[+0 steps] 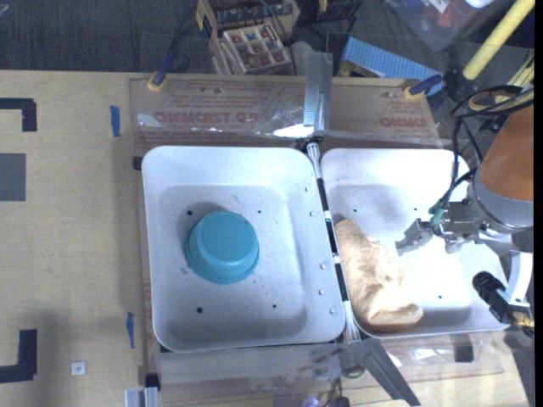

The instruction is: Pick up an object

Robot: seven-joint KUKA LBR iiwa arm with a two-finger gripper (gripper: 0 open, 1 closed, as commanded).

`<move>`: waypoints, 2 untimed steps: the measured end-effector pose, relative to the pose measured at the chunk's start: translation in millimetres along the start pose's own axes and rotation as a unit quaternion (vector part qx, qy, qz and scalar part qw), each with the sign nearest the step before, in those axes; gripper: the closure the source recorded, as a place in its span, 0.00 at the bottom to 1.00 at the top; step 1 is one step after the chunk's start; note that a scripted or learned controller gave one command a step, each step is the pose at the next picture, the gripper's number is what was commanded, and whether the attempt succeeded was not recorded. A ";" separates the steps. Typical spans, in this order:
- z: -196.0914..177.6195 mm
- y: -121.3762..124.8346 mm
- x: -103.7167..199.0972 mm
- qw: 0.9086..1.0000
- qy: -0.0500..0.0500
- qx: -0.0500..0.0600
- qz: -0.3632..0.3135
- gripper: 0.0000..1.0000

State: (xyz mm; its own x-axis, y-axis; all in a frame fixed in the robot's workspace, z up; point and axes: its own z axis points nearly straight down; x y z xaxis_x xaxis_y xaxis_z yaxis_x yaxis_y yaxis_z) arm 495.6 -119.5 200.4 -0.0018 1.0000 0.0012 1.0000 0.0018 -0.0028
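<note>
An upturned teal bowl [222,245] rests in the middle of the left bin [170,172]. A tan, lumpy cloth-like object [373,276] lies along the left wall of the right bin [382,170], stretching toward its front edge. My gripper [413,237] hangs over the right bin's centre, just right of the tan object's upper end and apart from it. Nothing shows in its grasp. The grey arm with its orange band [514,161] comes in over the bin's right rim.
A metal divider [327,227] separates the two bins. Cables [462,142] loop beside the arm at the right. Cardboard and plastic sheeting [229,117] line the back of the bins. Boxes and clutter [250,36] sit beyond the bench.
</note>
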 end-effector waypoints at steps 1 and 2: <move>87.0 -1.4 21.9 0.999 0.000 0.000 0.054 0.00; 16.2 -16.1 30.1 0.998 -0.001 -0.002 0.068 0.00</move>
State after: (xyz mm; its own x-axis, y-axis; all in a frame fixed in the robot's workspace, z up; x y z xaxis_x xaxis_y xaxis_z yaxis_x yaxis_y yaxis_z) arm 479.4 -89.4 184.2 0.1334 0.9911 -0.0004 0.9911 -0.1334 0.0005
